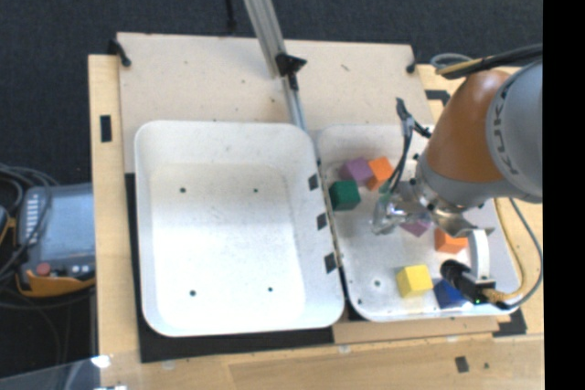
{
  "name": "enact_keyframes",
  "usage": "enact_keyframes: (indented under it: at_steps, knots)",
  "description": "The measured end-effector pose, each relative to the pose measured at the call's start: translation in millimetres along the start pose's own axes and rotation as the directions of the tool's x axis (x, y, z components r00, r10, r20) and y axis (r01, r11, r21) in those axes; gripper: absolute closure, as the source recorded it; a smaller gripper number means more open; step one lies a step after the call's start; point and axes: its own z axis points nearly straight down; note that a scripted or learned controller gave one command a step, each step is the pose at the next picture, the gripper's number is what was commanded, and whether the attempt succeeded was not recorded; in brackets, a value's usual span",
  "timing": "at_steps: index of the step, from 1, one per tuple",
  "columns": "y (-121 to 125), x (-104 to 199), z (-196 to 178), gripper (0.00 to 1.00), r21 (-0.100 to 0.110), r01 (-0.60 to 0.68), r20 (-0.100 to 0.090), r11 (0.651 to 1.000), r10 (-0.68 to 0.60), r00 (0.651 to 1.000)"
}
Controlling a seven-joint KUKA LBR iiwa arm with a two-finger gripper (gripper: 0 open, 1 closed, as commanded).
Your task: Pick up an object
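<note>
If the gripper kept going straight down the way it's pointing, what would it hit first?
Most likely the floor of the right bin: the gripper hangs over a bare patch between the green cube and a small purple block. Depth is unclear from this slanted view, so it might clip the purple block.

On the wooden surface (210,78), the shallow white left bin (228,142) sits at nine o'clock of the shallow white right bin (366,306), which holds a green cube (345,195), a purple block (356,170) at its one o'clock, and a yellow cube (413,279) toward five o'clock.
</note>
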Motion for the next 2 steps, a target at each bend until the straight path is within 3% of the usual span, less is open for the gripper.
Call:
enact_keyframes:
  at_steps: [1,2]
  knots:
    - [-5,5,-58,1.0,0.0,0.001,0.0,1.0,-0.001,1.0]
    - [7,6,-111,1.0,0.0,0.0,0.0,1.0,0.0,1.0]
